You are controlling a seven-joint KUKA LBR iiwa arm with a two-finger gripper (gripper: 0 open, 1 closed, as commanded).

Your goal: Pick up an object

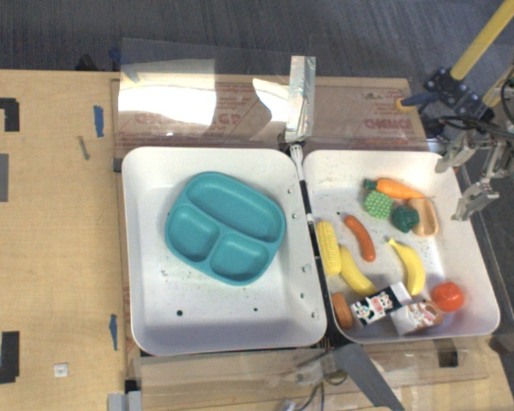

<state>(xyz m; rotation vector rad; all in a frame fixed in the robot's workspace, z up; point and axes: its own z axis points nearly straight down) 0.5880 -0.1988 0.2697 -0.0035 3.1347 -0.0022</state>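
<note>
While the gripper (473, 178) is seen past the right bin's (484, 268) 2 o'clock rim, nothing is held; whether the fingers are apart cannot be told. Toy food is heaped in that bin — corn (328, 247), bananas (409, 265), tomato (448, 295), carrot (397, 188). A teal plate (226, 228) is seated in the left bin (146, 229).

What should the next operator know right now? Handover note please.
Gripper: hanging over the right bin's far right rim, nothing between its fingers; open or shut can't be told.
Right bin holds the toys: carrot, corn, sausage, two bananas, tomato, milk cartons.
Left bin has the teal divided plate.
Done: nothing picked yet.
Left: descend, grasp one object, lift.
</note>
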